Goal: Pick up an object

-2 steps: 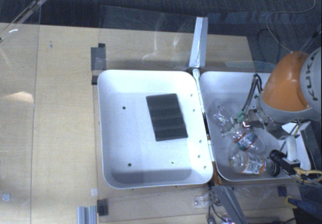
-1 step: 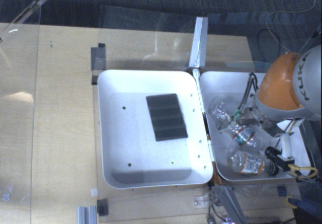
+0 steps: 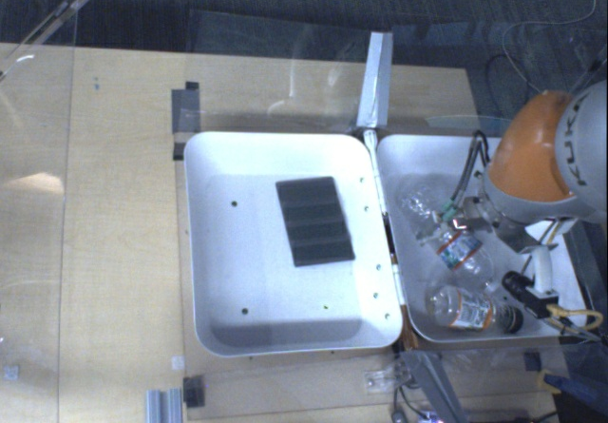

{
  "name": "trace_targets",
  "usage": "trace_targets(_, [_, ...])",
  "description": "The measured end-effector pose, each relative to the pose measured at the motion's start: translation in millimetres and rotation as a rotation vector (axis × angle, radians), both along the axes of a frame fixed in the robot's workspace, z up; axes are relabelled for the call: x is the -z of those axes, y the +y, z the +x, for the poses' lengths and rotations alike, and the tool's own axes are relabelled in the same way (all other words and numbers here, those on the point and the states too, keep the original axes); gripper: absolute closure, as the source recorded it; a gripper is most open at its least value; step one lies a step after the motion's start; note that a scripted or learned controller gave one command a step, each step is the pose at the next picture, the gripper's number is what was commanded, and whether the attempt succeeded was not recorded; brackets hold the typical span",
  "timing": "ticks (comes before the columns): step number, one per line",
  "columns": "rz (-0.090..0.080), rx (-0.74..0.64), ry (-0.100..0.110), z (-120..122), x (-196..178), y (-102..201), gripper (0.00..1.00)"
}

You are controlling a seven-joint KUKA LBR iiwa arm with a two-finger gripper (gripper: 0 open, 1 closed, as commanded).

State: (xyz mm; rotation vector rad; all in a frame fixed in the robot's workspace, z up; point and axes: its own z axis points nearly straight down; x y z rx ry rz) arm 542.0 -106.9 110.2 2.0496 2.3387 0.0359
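Two white bins (image 3: pixel 204 221), one dark pad (image 3: pixel 314 221), three clear bottles (image 3: pixel 458 310).

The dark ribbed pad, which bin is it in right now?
The dark ribbed pad lies flat near the middle of the left bin, toward its right wall. The clear plastic bottles and the arm are over in the right bin.

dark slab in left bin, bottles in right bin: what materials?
Dark slab: looks like matte charcoal foam or rubber, no glare, with cross grooves splitting it into ridged segments; could be moulded plastic. Bottles: clear thin plastic, likely PET; the white bin shows through them, with bright glints and a printed label.
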Motion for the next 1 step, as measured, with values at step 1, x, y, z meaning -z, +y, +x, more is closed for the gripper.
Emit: trace_targets(1, [0.006,0.046,0.033,29.2,-75.6,85.0,1.0])
